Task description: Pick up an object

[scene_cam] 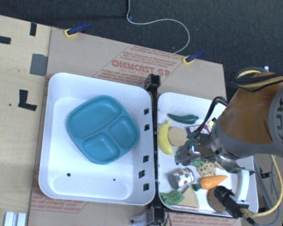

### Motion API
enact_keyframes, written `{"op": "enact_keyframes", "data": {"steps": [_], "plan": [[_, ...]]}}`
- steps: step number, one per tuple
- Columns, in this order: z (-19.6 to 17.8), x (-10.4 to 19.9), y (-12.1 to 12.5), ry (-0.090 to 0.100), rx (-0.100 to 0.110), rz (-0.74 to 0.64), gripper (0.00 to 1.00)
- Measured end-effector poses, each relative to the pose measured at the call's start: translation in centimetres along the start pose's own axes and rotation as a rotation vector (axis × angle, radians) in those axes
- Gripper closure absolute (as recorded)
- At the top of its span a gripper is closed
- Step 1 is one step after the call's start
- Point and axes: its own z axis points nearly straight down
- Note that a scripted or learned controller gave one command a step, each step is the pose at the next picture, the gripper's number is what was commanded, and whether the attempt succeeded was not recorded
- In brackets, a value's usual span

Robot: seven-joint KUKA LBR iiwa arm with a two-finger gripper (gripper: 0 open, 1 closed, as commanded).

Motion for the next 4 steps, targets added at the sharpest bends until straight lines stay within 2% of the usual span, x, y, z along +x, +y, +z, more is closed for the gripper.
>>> {"op": "enact_keyframes", "data": {"steps": [1,2,3,4], "plan": [[1.9,4.0,0.1,0.0,-0.001,-0.001,1.0],[4.2,4.0,9.9,-0.002,-0.009,-0.001,1.0],[3.1,4.0,9.5,0.0,-0.004,-0.001,1.0],[2.3,6.3,1.2,0.0,0.0,0.001,1.0]]}}
